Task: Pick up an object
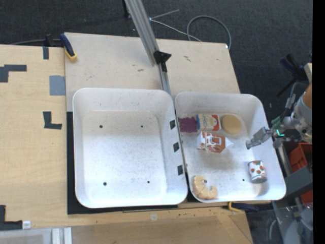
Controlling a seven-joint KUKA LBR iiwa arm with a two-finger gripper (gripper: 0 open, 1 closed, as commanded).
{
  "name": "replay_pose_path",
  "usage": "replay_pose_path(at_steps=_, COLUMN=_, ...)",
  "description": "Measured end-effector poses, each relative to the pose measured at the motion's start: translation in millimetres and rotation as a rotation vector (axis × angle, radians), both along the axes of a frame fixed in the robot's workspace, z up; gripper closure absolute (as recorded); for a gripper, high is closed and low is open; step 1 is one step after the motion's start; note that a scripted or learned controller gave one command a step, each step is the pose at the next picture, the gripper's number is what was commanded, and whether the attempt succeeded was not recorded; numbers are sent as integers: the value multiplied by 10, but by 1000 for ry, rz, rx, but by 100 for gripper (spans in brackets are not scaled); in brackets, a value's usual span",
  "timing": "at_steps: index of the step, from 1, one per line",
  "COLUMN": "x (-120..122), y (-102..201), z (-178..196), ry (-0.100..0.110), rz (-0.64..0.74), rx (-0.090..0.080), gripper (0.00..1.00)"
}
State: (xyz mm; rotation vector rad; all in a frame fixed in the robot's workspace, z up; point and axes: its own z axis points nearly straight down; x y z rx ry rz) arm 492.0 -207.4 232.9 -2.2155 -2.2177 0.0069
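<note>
The right bin (254, 104) holds several objects. At its back lie a purple block (188, 124), a small orange and white carton (208, 121) and a tan round bun (232, 124). A red and white carton (211, 142) lies near the middle. A small can (257, 171) with red fruit on its label stands at the front right, and a croissant (205, 187) lies at the front. My gripper (257, 138) hangs over the bin's right side, above and behind the can and apart from the bun. Nothing shows in its grasp.
The left bin (122, 146) sits beside the right one, with a shared rim between them. A metal pole (144, 27) slants down to the bins' back edge. A yellow and blue clamp (68, 47) sits at the bench's back left. My arm (299, 117) enters from the right.
</note>
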Motion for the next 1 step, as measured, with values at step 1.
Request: replay_pose_path(at_steps=1, x=7, y=1, z=16, ry=-3, rz=1, rx=-1, gripper=0)
